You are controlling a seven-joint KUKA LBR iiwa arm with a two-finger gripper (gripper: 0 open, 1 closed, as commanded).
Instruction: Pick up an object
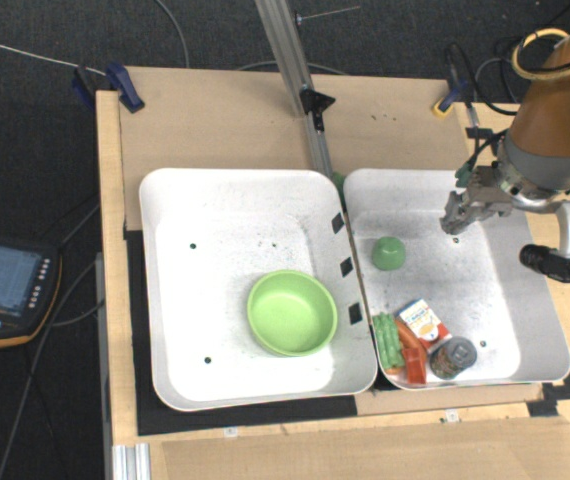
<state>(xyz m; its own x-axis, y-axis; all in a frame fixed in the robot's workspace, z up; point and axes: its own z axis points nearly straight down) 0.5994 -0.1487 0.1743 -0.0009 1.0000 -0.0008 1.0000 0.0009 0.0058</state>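
Over the right bin [525, 298], we are hovering our end effector [458, 218], grip state unclear; we should be centring above the green ball [388, 253].

The grey and orange robot arm [555, 108] is cut off by the right edge, so its upper links go unseen. Its metal end effector [462, 211] is small and seen from above, and the finger spacing cannot be made out. In the near corner of the right white plastic bin [525, 288], the orange-and-white printed carton [420, 319], the red and green packets [397, 348] and the dark round lidded tin [452, 358] overlap; their labels are too small to read. The handheld control pendant [0, 288] is clipped by the left edge.
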